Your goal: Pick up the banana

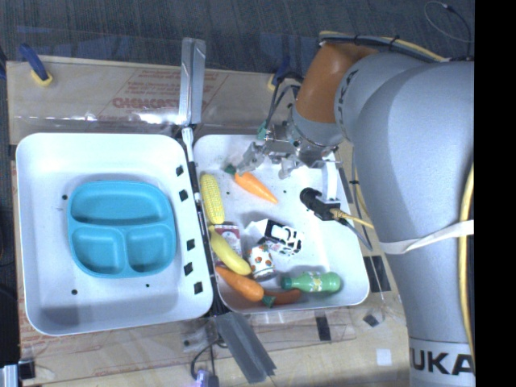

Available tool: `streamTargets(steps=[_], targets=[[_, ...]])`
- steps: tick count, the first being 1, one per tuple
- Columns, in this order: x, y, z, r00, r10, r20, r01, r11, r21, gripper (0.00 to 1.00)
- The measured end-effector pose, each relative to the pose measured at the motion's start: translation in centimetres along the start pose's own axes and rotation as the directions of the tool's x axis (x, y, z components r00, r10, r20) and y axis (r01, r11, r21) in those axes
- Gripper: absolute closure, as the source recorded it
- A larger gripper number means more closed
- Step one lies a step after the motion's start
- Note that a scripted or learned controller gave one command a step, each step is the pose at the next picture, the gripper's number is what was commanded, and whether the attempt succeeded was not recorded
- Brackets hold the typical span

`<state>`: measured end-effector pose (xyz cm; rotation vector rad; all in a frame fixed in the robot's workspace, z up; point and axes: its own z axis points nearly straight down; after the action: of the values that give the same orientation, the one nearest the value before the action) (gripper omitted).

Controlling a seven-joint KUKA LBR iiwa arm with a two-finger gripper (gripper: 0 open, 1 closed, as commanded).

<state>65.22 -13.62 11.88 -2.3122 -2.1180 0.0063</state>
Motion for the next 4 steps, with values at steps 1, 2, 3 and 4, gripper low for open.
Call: streamTargets(steps=[1, 2, 3, 4], targets=[[3.8, -6.3, 2.9, 0.981, 0.194, 0.003, -0.194, 0.981, -0.004, 0.0], [3.3, 0.2, 0.3, 0.966, 0.259, 0.0, -0.259, 0.966, -0.002, 0.0], [1.6, -10.7, 3.1, 0.979, 0.205, 0.0, -0.205, 0.979, 0.001, 0.0], [3.9, -3.7, -2.1, 1.0, 0.006, 0.0, -0.006, 1.0, -0.001, 0.0]])
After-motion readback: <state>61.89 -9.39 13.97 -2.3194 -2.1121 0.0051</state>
